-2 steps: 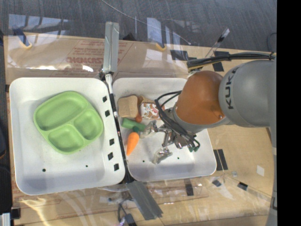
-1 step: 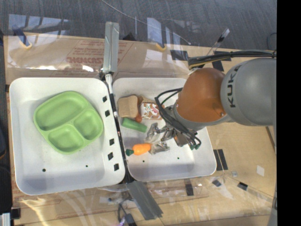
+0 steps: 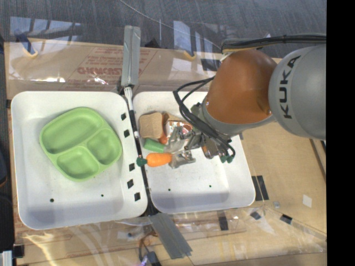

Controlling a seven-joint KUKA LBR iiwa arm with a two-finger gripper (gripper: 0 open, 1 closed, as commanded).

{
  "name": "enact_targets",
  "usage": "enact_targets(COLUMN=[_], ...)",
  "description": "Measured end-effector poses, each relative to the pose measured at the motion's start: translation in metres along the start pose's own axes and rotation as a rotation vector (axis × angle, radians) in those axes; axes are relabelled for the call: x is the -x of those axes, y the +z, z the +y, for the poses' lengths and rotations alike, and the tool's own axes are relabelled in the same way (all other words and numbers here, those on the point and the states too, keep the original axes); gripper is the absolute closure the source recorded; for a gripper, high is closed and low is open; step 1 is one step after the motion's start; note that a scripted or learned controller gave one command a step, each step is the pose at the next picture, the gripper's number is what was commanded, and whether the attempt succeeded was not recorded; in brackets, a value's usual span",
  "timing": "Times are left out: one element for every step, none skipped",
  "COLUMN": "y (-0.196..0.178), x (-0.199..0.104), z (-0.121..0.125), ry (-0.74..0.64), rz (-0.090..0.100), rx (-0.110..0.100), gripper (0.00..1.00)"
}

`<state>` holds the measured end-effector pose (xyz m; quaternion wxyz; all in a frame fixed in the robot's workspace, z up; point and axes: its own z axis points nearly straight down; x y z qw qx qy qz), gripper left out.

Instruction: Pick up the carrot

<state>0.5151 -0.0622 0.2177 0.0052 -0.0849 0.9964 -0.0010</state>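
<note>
The carrot (image 3: 157,159) is orange with a green stub at its left end. It lies on the floor of the right bin (image 3: 216,195), close to the divider between the bins. My gripper (image 3: 181,150) hangs low over the bin, right at the carrot's right end, which meets the metal of the gripper. The grey arm with its orange band (image 3: 244,87) covers the bin's back right part.
A brown bread slice (image 3: 152,124) and a small green and orange piece (image 3: 155,144) lie just behind the carrot. A green divided plate (image 3: 80,143) sits in the left bin (image 3: 33,204). Black cables (image 3: 186,93) loop off the wrist.
</note>
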Motion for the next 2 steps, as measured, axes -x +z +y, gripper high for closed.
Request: enact_targets(y=[0.026,0.015], x=[-0.014,0.012], z=[0.063,0.091], ry=[-0.03,0.031], rz=[0.012,0.009], rx=[0.005,0.003], gripper=[1.0,1.0])
